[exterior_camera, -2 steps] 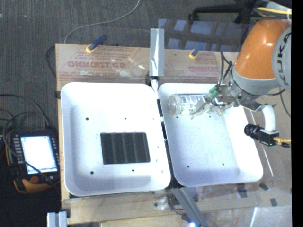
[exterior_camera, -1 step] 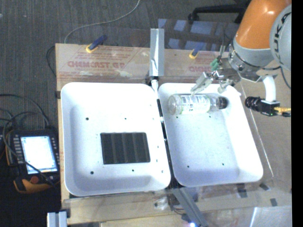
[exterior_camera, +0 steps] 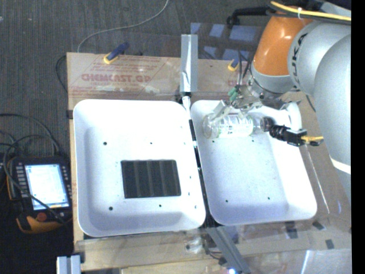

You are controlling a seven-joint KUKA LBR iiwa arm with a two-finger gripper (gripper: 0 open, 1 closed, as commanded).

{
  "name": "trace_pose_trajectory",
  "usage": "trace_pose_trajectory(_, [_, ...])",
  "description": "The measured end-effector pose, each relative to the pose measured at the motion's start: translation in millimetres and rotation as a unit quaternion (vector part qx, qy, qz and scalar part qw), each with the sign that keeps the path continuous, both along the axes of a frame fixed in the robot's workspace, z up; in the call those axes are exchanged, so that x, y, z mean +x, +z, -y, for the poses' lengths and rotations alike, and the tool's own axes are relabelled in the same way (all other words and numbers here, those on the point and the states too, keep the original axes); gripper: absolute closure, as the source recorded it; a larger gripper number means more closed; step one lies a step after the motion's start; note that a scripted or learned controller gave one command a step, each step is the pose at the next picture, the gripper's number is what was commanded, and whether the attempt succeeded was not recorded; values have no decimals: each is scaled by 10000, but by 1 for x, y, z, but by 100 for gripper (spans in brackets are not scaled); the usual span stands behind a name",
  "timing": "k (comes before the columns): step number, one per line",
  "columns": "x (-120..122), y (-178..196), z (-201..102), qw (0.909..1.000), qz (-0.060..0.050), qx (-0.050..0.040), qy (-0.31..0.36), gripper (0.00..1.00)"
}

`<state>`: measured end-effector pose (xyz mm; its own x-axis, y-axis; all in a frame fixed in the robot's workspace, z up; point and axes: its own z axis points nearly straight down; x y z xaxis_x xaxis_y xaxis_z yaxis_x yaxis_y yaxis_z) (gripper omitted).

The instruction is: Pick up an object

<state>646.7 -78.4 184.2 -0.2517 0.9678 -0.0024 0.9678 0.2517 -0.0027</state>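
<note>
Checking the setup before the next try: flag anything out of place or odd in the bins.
Nothing looks spilled or damaged. A clear plastic bottle lies on its side at the far edge of the right bin, under the arm's wrist. A dark ribbed panel lies flat in the left bin.

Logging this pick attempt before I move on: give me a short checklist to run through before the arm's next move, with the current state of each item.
1. Target in view: ok. A clear plastic object lies at the far end of the right bin.
2. Gripper over target: ok, it sits just above the object's far edge.
3. Object between fingers: cannot tell; the wrist hides them.
4. Object lifted off the bin: cannot tell.
5. Other graspable item: ok. A dark ribbed slab lies flat in the left bin.
6. Black and yellow cable near wrist: cannot tell if it will snag.
</note>
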Motion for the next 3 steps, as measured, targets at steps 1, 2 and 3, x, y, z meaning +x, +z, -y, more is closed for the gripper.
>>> trace_pose_trajectory(1, [-4,-9,81,9973,11,-3,-741,0])
trace_pose_trajectory(2, [12,-56,116,9989,16,8,-476,0])
trace_pose_trajectory(3, [-59,-38,39,9934,6,19,-1143,0])
